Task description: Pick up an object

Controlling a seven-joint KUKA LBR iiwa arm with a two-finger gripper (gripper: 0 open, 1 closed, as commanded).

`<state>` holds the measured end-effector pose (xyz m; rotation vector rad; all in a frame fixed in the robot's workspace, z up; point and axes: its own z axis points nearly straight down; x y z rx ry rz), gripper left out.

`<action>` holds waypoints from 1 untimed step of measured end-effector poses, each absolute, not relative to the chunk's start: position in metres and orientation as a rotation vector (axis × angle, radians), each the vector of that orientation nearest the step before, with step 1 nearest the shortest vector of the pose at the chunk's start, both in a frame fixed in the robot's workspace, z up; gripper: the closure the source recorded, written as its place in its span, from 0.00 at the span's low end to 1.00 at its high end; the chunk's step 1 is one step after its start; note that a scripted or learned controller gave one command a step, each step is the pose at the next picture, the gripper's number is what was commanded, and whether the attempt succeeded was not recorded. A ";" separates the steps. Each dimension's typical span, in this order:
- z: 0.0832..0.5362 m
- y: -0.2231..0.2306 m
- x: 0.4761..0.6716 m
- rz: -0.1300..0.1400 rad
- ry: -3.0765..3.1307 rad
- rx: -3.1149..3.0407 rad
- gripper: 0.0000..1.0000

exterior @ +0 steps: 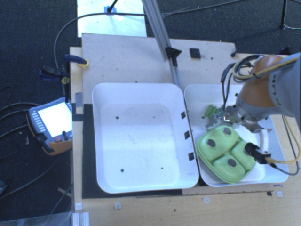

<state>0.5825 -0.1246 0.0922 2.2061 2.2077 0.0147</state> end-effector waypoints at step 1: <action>0.106 -0.125 0.586 0.028 2.198 2.196 1.00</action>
